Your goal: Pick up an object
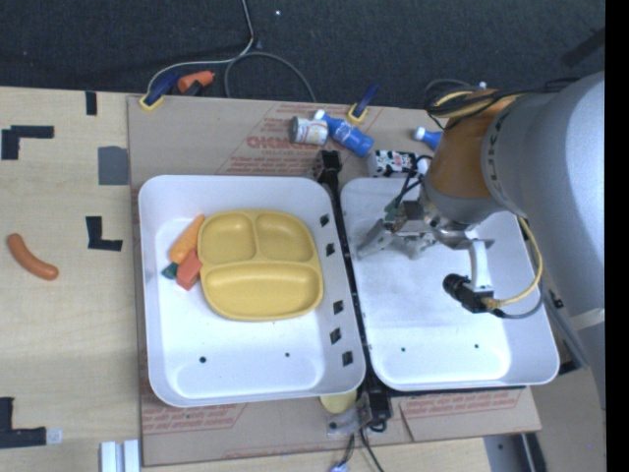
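Note:
In the left bin (246,372) lies a yellow divided plate (260,264). An orange carrot-shaped toy (185,239) leans against the plate's left rim, with a small red and green piece (186,274) just below it. My gripper (396,235) hangs low over the upper left part of the right bin (442,362), close to the wall between the two bins. The grey arm with its orange band (462,160) comes in from the upper right and covers the bin's far corner. I see nothing held at the gripper.
An orange sausage-shaped toy (31,257) lies on the bench far left, outside the bins. Small bottles (334,131) and clamps (197,80) sit behind the bins. A black cable plug (467,293) dangles off the wrist over the right bin.

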{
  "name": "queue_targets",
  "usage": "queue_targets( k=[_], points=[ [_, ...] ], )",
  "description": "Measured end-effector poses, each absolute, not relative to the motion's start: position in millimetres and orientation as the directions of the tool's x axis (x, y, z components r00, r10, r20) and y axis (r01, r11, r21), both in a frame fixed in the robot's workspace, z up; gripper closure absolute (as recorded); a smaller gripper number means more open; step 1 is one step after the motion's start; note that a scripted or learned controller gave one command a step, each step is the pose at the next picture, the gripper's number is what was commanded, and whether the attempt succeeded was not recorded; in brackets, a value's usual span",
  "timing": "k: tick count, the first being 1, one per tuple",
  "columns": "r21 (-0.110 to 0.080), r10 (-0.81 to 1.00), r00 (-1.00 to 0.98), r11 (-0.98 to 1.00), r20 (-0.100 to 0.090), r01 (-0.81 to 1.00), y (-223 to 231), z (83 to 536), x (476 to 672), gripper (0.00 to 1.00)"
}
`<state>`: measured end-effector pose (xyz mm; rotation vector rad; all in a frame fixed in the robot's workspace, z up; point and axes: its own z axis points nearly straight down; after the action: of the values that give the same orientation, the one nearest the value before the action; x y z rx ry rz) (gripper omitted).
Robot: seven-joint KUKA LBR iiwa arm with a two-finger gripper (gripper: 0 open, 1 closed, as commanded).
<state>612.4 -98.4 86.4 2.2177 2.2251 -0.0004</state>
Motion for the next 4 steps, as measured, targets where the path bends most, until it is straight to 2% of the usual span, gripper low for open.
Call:
queue_targets(
  k=[1,2,3,4],
  points=[
    [0.002,1.000,-0.002,0.002,-0.001,1.000,-94.2,85.6,651.9,0.00],
    [0.004,1.000,-0.001,0.001,-0.002,1.000,-94.1,86.1,642.4,0.00],
    [0.002,1.000,-0.003,0.003,0.000,1.000,-104.1,85.4,669.8,0.00],
    [0.003,1.000,-0.004,0.004,-0.002,1.000,-103.7,95.9,669.4,1.00]
  ],
)
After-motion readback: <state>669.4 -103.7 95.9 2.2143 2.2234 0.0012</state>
